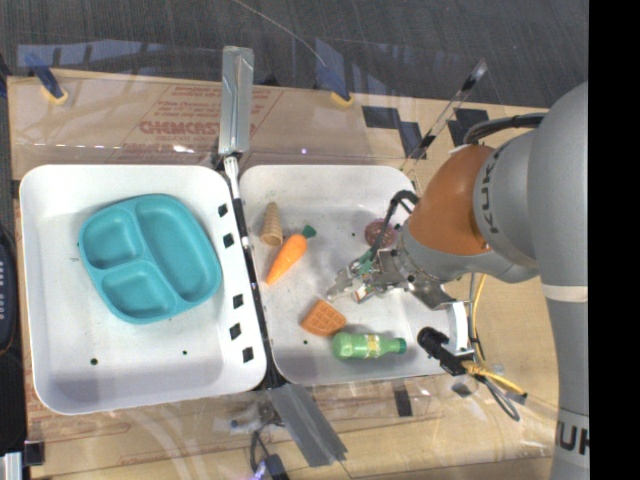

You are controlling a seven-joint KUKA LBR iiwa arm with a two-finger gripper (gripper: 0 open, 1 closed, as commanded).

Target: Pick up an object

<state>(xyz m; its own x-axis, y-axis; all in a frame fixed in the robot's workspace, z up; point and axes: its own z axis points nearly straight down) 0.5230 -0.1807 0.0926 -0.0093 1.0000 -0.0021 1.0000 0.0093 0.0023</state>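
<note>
Bench printed "CHEMCAST", gripper above right bin

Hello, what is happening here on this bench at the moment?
A grey robot arm reaches into the right bin, its gripper low over the bin floor. Around it lie a carrot, a cone, a waffle-like orange piece and a green bottle, all loose. The left bin holds a teal divided plate.
</note>
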